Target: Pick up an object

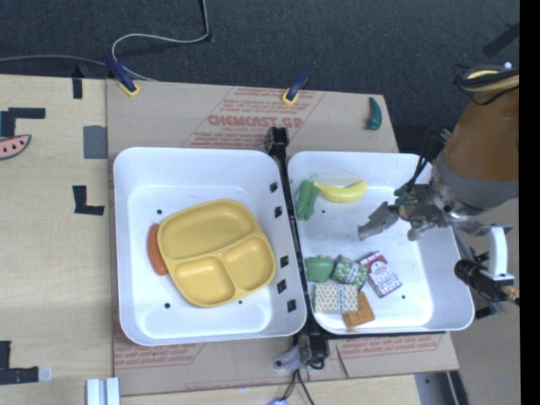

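Observation:
My gripper (395, 225) hangs over the middle of the right bin (439, 310), open, with nothing between its fingers. One finger (373, 224) points left and the other (419, 229) points down. A yellow banana (342, 191) and a dark green vegetable (305, 199) lie up and to the left of it. Below it sits a cluster: a red and white carton (382, 275), a green patterned packet (347, 270), a green lump (319, 268), a pale box (332, 298) and an orange piece (361, 311).
The left bin (143, 175) holds a yellow divided plate (217, 250) with an orange item (156, 250) tucked at its left side. A black divider (287, 226) with clips runs between the bins. A small green object (373, 114) lies on the cardboard behind the right bin.

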